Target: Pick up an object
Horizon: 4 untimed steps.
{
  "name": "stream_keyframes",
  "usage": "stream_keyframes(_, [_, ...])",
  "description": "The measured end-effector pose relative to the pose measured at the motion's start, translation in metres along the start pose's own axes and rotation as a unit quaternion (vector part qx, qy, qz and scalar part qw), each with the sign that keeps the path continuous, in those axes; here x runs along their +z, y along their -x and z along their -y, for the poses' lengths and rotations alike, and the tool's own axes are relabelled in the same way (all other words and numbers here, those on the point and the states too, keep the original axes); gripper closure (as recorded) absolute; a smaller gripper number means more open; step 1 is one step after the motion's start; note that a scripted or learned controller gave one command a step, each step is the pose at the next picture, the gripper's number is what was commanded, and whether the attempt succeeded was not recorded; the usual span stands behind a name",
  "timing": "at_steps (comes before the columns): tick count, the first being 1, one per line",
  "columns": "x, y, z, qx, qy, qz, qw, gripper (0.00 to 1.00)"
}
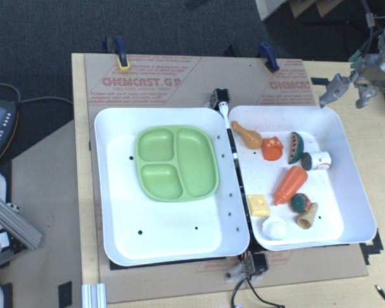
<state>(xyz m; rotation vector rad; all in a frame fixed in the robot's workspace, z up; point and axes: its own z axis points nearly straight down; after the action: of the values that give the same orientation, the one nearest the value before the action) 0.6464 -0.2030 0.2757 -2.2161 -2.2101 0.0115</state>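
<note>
carrot [290, 183]: long axis diagonal, tip lower-left | gripper [346, 90]: jaws spread, nothing held

Plate [178, 163] — pale green; carrot [290, 183] — orange

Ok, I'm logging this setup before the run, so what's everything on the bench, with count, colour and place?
Bins: two, white, side by side on the bench.
Divided plate: one, light green, in the left bin.
Toy carrot: one, orange, middle of the right bin.
Toy drumstick: one, tan, upper left of the right bin.
Small orange-red toy: one, beside the drumstick.
Watermelon slice: one, green and red, upper middle of the right bin.
Cheese wedge: one, yellow, lower left of the right bin.
White round toy: one, below the cheese.
Clamps: two, blue, at the board's far edge.
Tool: one, grey, above the right bin's far right corner, with nothing in it.
</note>
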Motion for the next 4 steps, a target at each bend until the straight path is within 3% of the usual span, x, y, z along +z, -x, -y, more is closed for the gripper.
stream_keyframes(1, [-0.008,-0.001,-0.002,-0.002,0.007,0.002,1.0,0.0])
stream_keyframes(2, [0.043,0.007,-0.009,-0.001,0.005,0.001,1.0,0.0])
stream_keyframes(4, [0.149,0.006,0.0,-0.002,0.004,0.001,1.0,0.0])
